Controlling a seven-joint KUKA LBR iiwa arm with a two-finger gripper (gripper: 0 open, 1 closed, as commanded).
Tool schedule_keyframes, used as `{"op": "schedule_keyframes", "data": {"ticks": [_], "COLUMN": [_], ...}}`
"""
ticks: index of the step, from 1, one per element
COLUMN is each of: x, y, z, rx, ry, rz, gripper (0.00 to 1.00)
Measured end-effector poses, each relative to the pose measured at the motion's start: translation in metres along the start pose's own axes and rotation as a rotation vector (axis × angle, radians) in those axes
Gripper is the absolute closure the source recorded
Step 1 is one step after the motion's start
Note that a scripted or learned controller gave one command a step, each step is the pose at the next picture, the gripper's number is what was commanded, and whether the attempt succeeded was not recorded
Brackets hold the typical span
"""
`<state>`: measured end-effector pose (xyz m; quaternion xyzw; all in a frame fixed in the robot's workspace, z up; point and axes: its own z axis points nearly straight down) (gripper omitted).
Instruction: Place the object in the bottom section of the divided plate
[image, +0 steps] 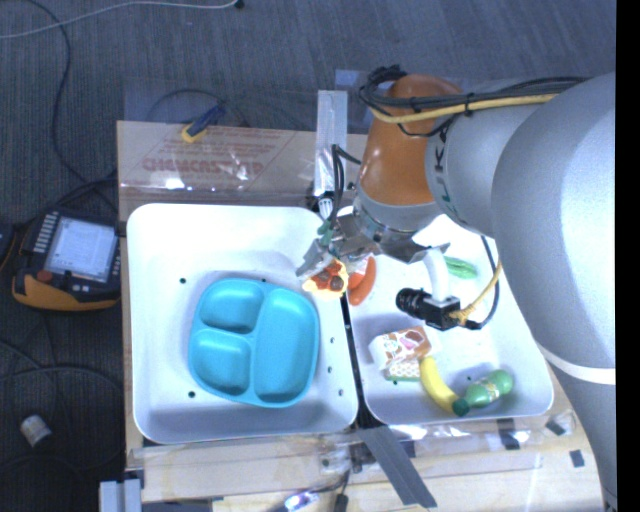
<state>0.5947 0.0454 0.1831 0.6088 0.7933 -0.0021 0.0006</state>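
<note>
Bench (230, 160): carrying two white bins side by side.
Divided plate (255, 340): blue, sitting in the left bin (160, 250).
Gripper (328, 262): hanging over the bins' shared rim, clenching an orange-yellow object (330, 281).
Right bin (520, 385): holding a banana (436, 385).

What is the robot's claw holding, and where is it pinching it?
The gripper seems to pinch a small orange and yellow toy by its top, above the divider between the white bins. An orange carrot-like piece hangs beside it.

Pretty clearly a robotics lab: big grey industrial arm (560, 200), white bins (160, 400) on a bench, loose cables (40, 40) over grey carpet, and a teach pendant (70, 255) lying alongside.
</note>
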Motion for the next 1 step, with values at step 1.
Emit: {"op": "schedule_keyframes", "data": {"ticks": [1], "x": [0.0000], "y": [0.0001], "z": [-0.0002], "rx": [0.000], "ry": [0.000], "rz": [0.000], "gripper": [0.00]}}
